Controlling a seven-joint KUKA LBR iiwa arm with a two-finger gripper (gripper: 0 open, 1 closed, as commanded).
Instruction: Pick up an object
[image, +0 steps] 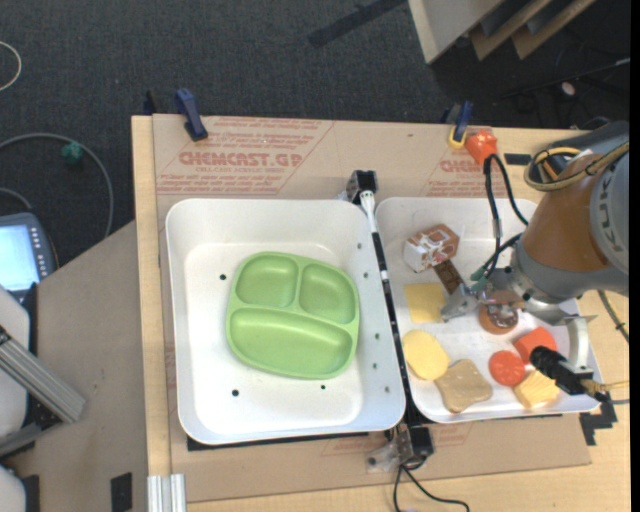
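We look first at the gripper (468, 298), low in the right bin (570, 408). Its jaws are small and dark from up here, and we cannot tell if they are open or closed, or if anything sits between them. Just beside the jaws lies a pale yellow square of toy cheese (424, 300). A brown and white toy snack (432, 246) sits a bit farther back. Near the wrist there is a small brown round piece (497, 320).

Toward the front of the bin we see a yellow oval toy (426, 354), a tan toy slice of bread (463, 385), a red toy tomato (507, 368) and an orange toy wedge (538, 390).

The left bin (190, 330) holds a green divided plate (293, 315), well apart from the arm.

We think the arm is at the reaching step, picking which toy to grab. Next it should settle over one toy, likely the cheese, close on it and lift straight up. The toys sit close together, so it could bump a neighbor.
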